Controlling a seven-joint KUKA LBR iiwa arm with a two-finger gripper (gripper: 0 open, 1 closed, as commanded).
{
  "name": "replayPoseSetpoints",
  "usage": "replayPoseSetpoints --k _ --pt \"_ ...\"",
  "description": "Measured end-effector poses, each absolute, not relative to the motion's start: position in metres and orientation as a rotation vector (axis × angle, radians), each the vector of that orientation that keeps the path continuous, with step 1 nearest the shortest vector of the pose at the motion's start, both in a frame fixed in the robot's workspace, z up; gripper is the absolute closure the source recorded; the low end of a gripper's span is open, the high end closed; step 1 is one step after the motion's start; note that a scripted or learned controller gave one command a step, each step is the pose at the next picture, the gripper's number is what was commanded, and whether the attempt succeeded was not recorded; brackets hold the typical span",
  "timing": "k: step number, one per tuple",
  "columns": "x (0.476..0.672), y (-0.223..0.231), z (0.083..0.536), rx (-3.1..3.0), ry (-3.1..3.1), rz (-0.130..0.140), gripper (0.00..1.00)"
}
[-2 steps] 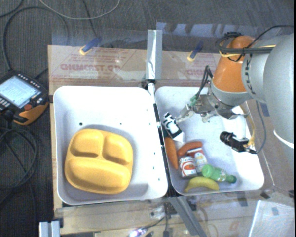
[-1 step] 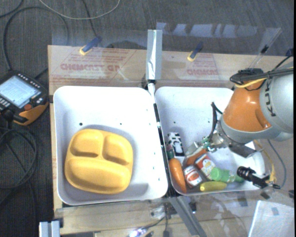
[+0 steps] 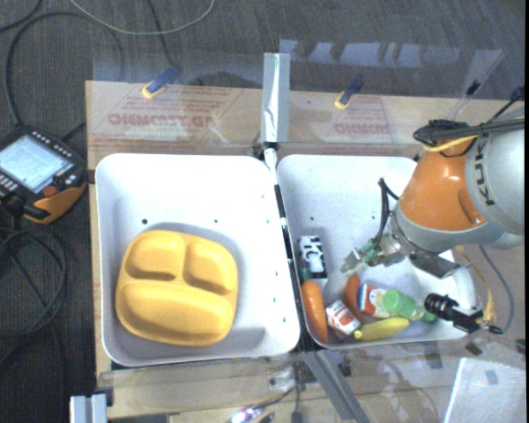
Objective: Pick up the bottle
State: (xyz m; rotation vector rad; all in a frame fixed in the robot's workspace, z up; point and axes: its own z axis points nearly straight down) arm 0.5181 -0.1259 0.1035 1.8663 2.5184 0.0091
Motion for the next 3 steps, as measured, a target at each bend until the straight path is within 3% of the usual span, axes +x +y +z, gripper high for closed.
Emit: replayPoseSetpoints --k 1,2,3 --pt "0.518 -0.126 0.104 1.866 2.518 0.009 0.00" --pt "0.487 -0.124 0.107 1.788 2.575 0.006 0.00" --pt "0.487 -0.123 0.115 1.789 2.579 0.009 1.00"
